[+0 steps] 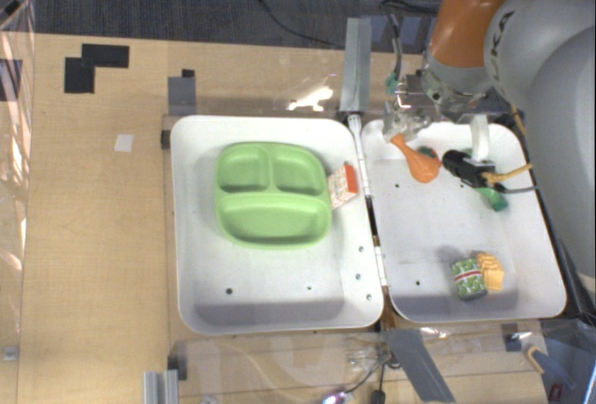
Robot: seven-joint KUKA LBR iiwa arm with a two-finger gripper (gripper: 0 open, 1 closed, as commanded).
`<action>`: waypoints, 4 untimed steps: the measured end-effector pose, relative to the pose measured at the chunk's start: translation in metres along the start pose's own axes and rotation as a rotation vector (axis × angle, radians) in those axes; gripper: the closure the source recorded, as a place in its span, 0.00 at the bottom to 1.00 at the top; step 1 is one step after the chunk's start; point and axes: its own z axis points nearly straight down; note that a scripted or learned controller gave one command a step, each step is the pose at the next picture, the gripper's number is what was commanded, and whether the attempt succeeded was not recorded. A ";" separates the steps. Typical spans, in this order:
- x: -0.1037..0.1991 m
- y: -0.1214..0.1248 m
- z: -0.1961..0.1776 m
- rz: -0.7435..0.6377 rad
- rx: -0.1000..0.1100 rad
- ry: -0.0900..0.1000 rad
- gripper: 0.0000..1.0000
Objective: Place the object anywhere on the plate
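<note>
Green plate at 9 o'clock | gripper over orange carrot-like toy, state indeterminate | advise centred grasp.

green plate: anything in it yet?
Empty. All three compartments of the green plate show bare; the small red-and-white packet lies beside its right rim.

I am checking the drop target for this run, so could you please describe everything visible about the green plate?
The green plate is a light green, plastic-looking tray with rounded corners and three compartments: two small ones along the far side, one wide one nearer the camera. It lies flat in the left bin. A small red-and-white packet rests against its right edge.
</note>
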 end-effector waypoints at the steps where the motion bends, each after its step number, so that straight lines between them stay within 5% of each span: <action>1: 0.073 0.003 0.000 -0.023 0.000 0.002 1.00; 2: 0.072 0.003 0.000 -0.023 0.000 0.001 0.00; 3: 0.135 -0.007 -0.077 -0.166 -0.002 0.001 0.00; 4: 0.135 -0.007 -0.076 -0.166 -0.001 0.001 0.00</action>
